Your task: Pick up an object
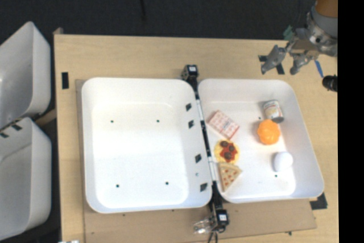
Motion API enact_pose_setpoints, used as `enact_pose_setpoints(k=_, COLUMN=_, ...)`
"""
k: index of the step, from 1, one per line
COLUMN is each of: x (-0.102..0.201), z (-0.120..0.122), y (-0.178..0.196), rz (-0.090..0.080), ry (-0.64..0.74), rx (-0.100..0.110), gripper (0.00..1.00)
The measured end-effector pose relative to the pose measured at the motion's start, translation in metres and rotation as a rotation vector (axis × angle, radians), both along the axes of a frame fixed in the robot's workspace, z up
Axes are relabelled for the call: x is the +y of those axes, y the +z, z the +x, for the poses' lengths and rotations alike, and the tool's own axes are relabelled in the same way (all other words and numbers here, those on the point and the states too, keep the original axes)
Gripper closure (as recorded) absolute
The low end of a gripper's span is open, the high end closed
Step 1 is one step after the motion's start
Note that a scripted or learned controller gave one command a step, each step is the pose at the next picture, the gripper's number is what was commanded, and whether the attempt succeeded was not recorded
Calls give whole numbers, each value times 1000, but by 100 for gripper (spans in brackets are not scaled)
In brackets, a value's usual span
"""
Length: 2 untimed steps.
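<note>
risk, crowding: the pastry (228,151), wafer pack (222,124) and sandwich wedge (228,175) lie close together along the divider (200,139) side of the right bin (296,182). A descent there could likely catch the bin wall or nudge two items at once.
risk, rolling: the orange (268,132) and the white egg-shaped thing (281,161) are round, so I'd expect them to squirt out if the fingers close off-centre.
risk, tin: the small can (272,110) stands just beside the orange; a grab at either prob. bumps the other.
risk, flat items: the wafer pack and wedge lie low on the bin floor, so fingers may close above them & come up w/ nothing.
gripper: gripper (287,61) is spread wide, fingers apart w/ nothing between them.
arm pose: wrist (318,25) reaches in from the right, orange band above it, gripper pointing down-left over bare bench (239,57) just beyond the far rim of the right bin, not yet over any object.
targets: all six candidates sit in the right bin, none picked; can and orange are nearest the gripper.
left bin: left bin (136,145), white, next to the right one.
</note>
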<state>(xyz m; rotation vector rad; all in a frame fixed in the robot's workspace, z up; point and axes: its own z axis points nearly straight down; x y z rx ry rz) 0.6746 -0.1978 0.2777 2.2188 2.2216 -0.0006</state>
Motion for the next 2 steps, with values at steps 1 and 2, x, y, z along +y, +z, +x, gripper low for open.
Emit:
enact_pose_setpoints(k=1, x=38, z=11, y=-178, rz=3, ry=2, rx=15, gripper=0)
enact_pose_setpoints(k=2, x=122, z=17, y=-69, rz=3, ry=8, rx=-9, gripper=0)
